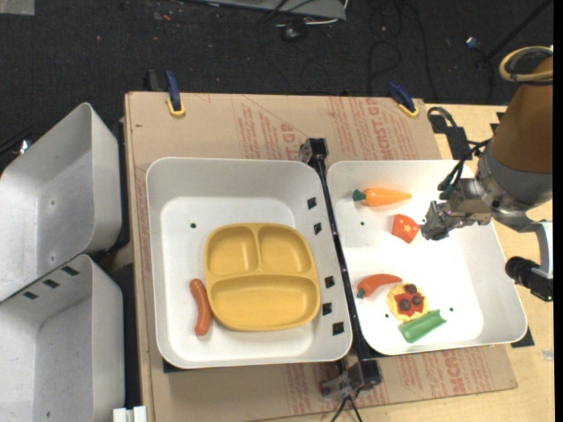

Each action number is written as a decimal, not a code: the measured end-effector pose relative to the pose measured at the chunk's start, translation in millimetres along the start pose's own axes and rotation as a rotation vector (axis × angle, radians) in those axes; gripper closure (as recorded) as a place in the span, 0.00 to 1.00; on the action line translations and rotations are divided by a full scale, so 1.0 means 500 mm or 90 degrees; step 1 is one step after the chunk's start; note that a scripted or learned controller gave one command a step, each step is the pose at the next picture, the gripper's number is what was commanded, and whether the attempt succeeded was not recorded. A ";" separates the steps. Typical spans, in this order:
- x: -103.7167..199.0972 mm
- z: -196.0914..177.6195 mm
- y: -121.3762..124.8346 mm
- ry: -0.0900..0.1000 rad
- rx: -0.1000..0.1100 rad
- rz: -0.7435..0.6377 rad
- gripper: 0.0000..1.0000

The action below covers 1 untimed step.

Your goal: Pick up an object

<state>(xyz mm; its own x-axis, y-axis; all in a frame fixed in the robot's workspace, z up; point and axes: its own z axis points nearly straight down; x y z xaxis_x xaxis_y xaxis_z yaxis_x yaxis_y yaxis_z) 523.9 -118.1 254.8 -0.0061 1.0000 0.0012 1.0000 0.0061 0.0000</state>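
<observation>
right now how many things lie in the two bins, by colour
orange, 3: plastic toy carrot, small chunk, sausage
red, 1: curved chili pepper
yellow, 2: divided plate, round pizza slice
green, 1: long pod
total: 7

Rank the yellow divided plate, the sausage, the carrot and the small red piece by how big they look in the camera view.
1. yellow divided plate, by far the largest.
2. sausage and carrot: they look much alike in length, so I won't rank them.
3. small red piece, the smallest.
</observation>
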 end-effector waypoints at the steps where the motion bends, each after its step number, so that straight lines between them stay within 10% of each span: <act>1: 0.102 0.029 0.026 0.000 0.001 0.001 1.00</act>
<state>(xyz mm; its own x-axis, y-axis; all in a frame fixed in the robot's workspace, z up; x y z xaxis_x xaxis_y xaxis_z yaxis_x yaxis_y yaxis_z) 536.7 -67.2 240.5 -0.0048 1.0000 0.0016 1.0000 0.0048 -0.0019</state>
